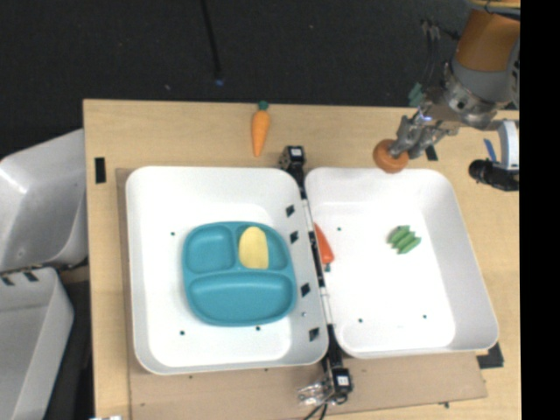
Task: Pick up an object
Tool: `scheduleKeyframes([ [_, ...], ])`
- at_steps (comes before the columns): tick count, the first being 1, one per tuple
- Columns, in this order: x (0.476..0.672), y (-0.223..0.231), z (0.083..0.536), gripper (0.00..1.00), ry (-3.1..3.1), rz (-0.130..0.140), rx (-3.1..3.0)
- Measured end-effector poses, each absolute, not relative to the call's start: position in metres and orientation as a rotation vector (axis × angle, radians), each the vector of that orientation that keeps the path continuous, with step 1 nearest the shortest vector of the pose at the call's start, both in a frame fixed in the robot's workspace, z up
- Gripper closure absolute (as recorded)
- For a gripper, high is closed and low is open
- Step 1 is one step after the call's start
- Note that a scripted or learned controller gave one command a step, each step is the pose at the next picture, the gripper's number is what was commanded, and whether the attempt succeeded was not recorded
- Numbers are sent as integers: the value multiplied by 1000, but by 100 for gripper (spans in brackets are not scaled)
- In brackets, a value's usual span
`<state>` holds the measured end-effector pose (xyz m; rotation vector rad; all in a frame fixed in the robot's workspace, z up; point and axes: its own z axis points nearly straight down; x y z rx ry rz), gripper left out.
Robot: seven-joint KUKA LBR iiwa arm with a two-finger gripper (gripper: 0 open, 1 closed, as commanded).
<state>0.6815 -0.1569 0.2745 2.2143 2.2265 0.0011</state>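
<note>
From above, we saw the grey arm with its orange band reach in from the right and hang over the far right corner of the table (105, 121), its claw (409, 143) poised just beyond the back rim of the right bin (455, 322). A round orange-brown object (390, 157) sat at the claw's tips, on or just above the wood by that rim; we could not tell whether the claw was clenched on it or released, for the metal parts blurred together there. Inside the right bin lay a small green piece (404, 239) toward the middle, and a slim orange-red piece (324, 245) against the left wall beside the seam between the bins. In the left bin (149, 322) rested a blue divided plate (236, 278), with a pale yellow item (254, 248) in its upper right compartment. A toy carrot (260, 129), green top pointing away, lay on the bare table behind the left bin, well apart from the claw.
</note>
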Motion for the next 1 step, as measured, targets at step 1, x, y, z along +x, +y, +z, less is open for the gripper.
scheduleKeyframes([
  [1,679,-103,260,100,2228,0,2216],
])
